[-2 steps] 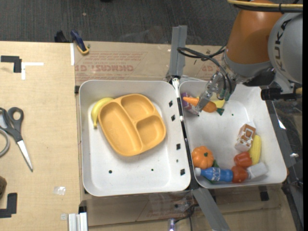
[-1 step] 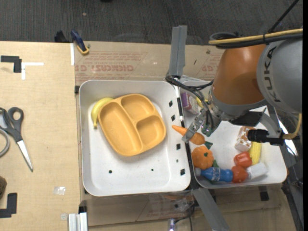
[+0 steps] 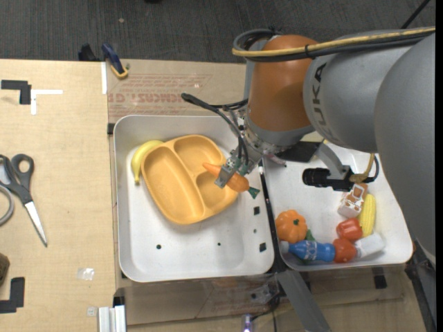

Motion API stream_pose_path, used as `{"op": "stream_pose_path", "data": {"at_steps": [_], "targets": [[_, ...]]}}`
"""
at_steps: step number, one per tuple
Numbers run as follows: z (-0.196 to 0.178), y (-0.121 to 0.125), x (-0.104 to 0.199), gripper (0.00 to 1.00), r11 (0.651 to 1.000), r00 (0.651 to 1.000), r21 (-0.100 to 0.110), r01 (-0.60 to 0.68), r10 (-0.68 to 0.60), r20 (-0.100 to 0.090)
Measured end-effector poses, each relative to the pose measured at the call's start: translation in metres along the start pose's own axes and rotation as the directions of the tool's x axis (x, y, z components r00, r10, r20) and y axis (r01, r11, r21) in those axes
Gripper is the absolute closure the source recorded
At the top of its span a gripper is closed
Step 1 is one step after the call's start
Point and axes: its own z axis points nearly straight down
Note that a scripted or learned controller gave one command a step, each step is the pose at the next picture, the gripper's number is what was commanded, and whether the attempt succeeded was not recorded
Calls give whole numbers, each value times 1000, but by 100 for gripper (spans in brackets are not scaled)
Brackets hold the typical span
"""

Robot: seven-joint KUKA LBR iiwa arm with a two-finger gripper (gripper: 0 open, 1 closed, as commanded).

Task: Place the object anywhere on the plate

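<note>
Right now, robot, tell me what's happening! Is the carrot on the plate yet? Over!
Gripper over plate, right side. Carrot at fingertips, above plate's right compartment. Banana beside plate's left rim.

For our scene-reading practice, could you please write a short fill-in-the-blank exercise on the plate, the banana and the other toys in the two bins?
1. The divided plate lies in the ____ bin.
2. The banana lies against the plate's ____ edge.
3. The gripper is over the plate's right compartment beside a small ____ carrot.
4. The toy pumpkin lies in the ____ bin.

Missing words: left; left; orange; right
</note>
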Motion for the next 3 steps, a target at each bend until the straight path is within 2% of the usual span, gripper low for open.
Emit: {"op": "stream_pose_path", "data": {"at_steps": [1,2,3], "targets": [[-111,96,-28,100,986,986,-1,-169,169,3],[-22,94,-11,100,967,967,2,-254,254,2],[-22,94,-11,0,967,967,2,-254,254,2]]}}
